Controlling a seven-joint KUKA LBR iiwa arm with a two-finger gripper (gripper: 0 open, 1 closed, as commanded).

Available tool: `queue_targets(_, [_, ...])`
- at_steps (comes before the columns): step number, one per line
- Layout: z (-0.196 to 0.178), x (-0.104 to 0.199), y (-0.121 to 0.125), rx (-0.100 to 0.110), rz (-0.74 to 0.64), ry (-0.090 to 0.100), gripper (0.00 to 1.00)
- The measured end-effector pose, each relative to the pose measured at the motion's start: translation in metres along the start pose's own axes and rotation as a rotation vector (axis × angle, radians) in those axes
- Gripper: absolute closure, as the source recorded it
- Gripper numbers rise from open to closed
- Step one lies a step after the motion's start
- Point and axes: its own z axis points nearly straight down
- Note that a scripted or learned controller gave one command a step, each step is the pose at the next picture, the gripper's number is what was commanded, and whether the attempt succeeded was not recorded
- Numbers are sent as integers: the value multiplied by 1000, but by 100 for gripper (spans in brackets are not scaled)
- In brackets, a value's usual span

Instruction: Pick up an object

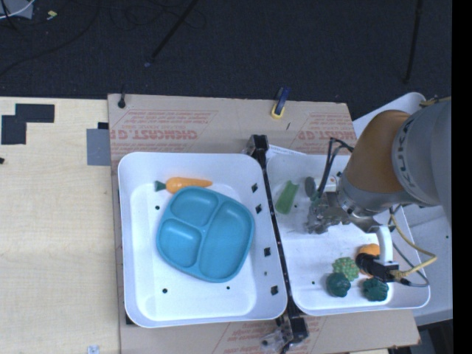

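Note:
My gripper (318,218) hangs low over the middle of the right bin (310,301), below the grey arm with its orange band (377,153). A green oblong piece (286,196) lies just left of the gripper, near the bin's left wall and apart from it. Toward the front right corner sit a light green bumpy piece (344,266), two dark green pieces (338,285) (375,290) and a small orange piece (368,250). Nothing shows clearly in the gripper.
The left bin (140,286) holds a blue divided plate (205,232) and, behind it, an orange carrot (188,185). Black clips join the two bins along the middle wall (267,220). Cables trail from the wrist over the right bin's right edge.

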Motion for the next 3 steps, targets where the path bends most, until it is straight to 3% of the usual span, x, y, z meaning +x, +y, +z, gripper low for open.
queue_targets(2, [-100,-5,-8,-6,2,-2,100])
queue_targets(3, [-132,-6,-8,-5,-6,-2,100])
